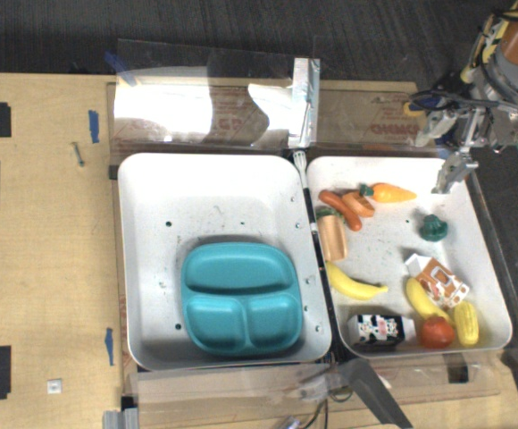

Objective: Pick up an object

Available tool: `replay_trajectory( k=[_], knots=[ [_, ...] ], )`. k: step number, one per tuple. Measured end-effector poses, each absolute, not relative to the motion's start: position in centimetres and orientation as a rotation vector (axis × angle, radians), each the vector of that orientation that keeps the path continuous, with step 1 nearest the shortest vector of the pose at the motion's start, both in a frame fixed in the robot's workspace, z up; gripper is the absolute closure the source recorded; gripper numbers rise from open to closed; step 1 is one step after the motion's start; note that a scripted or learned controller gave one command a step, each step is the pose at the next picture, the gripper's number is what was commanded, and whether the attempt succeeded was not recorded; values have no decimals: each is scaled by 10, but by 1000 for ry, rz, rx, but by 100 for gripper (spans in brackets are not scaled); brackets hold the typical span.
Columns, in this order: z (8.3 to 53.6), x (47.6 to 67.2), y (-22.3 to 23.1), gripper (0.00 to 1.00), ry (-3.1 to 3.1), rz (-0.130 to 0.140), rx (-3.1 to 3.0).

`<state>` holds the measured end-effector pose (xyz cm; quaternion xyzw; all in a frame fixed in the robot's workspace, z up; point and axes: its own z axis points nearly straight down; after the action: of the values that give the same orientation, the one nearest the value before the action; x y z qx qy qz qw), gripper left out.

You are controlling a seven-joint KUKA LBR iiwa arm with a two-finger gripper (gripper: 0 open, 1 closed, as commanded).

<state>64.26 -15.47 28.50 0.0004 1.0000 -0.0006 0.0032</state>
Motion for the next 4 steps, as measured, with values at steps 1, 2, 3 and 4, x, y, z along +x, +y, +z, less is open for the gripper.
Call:
replay_trajectory(
  k=[1, 2, 3, 4],
  knots=[
    [194, 605, -194, 0, 3136, 1, 211],
    [117, 579, -209, 0, 3100, -9, 174],
    [111, 554, -219, 0, 3072, -10, 268],
    [96, 492, -205, 0, 3105, -9, 212]
  ],
)
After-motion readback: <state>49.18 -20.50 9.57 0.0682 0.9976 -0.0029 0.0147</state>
